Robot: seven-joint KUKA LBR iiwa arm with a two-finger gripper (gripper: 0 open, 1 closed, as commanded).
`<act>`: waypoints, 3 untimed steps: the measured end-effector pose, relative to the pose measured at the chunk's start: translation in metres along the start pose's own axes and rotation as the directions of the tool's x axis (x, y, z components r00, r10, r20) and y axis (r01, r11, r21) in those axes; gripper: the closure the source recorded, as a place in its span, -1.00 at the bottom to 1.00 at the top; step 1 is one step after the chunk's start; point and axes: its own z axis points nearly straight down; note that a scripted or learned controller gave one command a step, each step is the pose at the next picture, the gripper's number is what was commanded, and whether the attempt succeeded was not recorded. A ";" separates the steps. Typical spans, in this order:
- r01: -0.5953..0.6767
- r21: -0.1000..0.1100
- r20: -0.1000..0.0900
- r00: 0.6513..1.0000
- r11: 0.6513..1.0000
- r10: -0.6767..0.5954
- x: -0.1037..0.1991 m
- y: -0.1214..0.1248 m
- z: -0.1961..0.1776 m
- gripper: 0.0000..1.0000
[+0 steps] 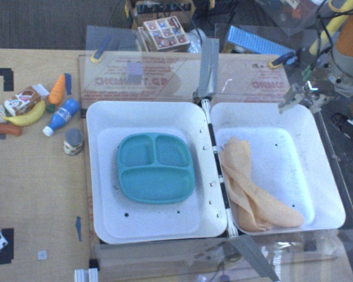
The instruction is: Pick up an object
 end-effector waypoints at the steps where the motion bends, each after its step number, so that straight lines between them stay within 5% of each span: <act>1: -0.273 0.003 -0.002 0.962 0.962 0.273 0.045 -0.046 0.044 -1.00; 2: -0.270 -0.010 -0.001 0.963 0.963 0.270 0.088 -0.032 0.146 -1.00; 3: -0.217 -0.001 0.000 0.976 0.976 0.217 0.061 -0.070 0.044 -1.00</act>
